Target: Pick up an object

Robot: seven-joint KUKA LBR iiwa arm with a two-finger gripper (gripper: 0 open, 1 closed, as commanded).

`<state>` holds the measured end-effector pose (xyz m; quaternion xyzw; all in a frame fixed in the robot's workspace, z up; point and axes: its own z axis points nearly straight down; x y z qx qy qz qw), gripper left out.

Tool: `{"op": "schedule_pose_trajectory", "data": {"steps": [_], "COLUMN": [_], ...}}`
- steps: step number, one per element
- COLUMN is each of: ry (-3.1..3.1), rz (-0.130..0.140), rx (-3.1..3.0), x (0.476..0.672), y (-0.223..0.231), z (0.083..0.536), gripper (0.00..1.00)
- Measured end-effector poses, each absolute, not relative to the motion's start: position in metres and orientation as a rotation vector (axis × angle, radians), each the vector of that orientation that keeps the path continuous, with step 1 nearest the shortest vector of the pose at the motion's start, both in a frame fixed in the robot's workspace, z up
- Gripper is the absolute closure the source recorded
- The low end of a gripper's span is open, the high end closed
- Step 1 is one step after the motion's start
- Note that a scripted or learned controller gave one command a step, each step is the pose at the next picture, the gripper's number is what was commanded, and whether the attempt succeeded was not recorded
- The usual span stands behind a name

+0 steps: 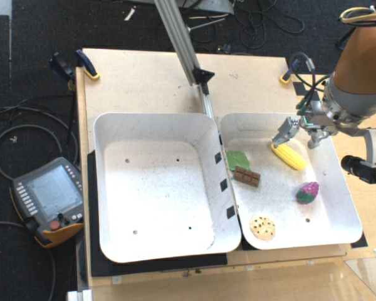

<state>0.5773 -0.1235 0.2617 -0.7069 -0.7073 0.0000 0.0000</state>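
The right bin [338, 221] holds a yellow corn cob [289, 156], a green leaf-like piece [238, 160], a brown chocolate bar [246, 178], a purple grape bunch [307, 192] and a round cookie [262, 227]. My gripper [300, 133] hangs over the bin's far right part, just above the corn cob. Its fingers [287, 131] are spread apart, one at the cob's left end and one beyond its right side. Nothing sits between them.
The left bin [106, 168] lies beside the right one, sharing a middle wall. A slanted metal pole [178, 36] crosses the bench's back. Clamps sit at the back corners [88, 68]. A teach pendant [47, 196] lies on the floor at left.
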Motion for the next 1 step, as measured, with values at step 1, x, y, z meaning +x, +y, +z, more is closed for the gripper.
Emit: {"op": "schedule_pose_trajectory", "data": {"steps": [1], "ry": [-2.216], "rz": [0.006], "rx": [-2.220], "x": [0.5702], "y": [-0.1309], "z": [0.2050], "gripper": [0.00]}}
